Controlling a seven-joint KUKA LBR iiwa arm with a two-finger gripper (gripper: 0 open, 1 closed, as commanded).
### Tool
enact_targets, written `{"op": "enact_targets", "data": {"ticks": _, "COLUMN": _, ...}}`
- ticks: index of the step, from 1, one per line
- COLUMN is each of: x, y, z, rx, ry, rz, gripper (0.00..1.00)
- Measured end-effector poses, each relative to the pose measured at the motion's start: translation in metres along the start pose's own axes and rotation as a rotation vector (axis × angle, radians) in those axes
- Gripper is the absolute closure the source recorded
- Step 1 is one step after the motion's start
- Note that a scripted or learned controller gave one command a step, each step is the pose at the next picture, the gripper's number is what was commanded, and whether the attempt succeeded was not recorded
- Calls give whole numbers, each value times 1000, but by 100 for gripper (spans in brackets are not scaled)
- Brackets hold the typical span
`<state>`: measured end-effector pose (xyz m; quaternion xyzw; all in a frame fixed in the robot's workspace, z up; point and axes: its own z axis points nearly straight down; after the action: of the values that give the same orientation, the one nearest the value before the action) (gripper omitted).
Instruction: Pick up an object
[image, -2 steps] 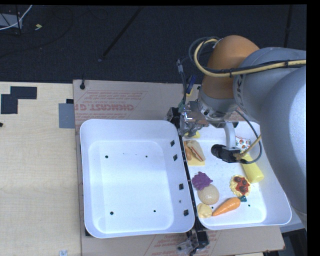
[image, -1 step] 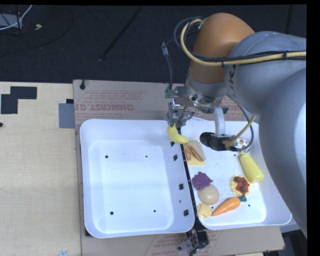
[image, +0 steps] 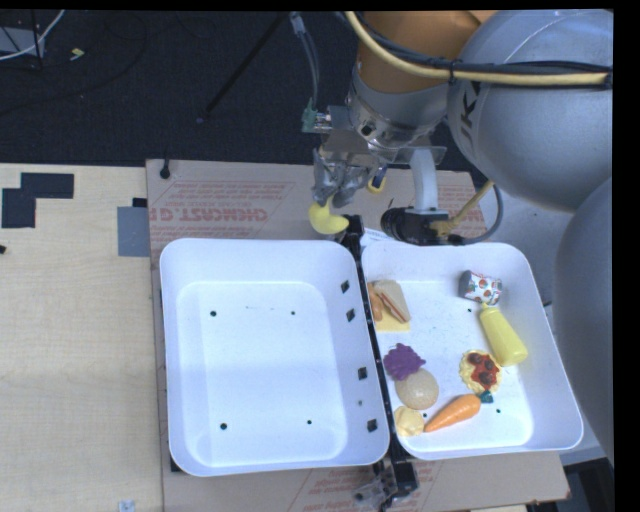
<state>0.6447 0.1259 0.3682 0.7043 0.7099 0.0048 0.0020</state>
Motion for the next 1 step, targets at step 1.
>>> {"op": "enact_targets", "data": {"ticks": 1, "x": 87, "y": -8, "z": -66, "rx": 6, "ry": 1, "rz": -2, "gripper": 100}}
